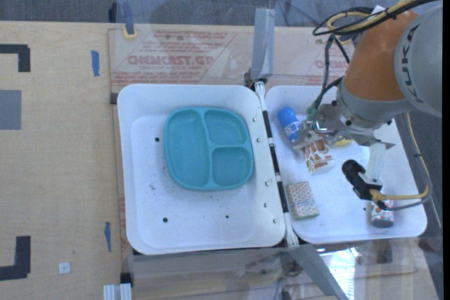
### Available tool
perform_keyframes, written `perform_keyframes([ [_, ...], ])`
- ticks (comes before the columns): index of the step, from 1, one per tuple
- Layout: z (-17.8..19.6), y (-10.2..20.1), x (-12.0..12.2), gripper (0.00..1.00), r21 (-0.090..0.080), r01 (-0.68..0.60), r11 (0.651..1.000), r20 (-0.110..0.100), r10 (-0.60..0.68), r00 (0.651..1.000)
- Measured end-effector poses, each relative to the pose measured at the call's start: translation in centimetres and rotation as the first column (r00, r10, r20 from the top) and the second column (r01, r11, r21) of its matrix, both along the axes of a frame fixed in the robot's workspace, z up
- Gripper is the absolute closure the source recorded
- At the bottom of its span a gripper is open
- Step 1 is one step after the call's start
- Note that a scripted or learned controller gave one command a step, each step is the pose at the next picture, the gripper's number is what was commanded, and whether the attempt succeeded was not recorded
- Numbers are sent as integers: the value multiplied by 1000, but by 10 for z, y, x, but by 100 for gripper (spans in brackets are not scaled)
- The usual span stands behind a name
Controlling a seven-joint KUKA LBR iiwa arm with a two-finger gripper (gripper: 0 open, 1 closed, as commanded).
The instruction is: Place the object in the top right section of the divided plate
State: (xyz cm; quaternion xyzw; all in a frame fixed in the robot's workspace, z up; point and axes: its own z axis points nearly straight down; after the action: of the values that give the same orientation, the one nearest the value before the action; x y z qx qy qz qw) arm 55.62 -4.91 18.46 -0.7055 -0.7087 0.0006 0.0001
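A teal divided plate (pixel 171 151) lies in the left bin (pixel 140 214), with one long section on its left and two smaller ones on its right. My gripper (pixel 317 130) hangs low over the upper left of the right bin (pixel 404 221). It is just right of a blue bottle-like object (pixel 287 121) and just above a small red and white carton (pixel 319 155). The wrist hides what lies directly under the gripper. A bit of yellow (pixel 344 142) peeks out beneath the wrist.
A beige patterned block (pixel 302 199) lies near the right bin's lower left corner. A small silvery can (pixel 382 216) stands at that bin's lower right. The divider wall (pixel 271 158) runs between the two bins.
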Motion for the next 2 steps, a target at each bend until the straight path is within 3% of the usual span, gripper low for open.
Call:
perform_keyframes([
  [1,0,72,31,100,0,-91,996,2,91,996],
  [2,0,72,31,0,0,-91,996,3,91,996],
])
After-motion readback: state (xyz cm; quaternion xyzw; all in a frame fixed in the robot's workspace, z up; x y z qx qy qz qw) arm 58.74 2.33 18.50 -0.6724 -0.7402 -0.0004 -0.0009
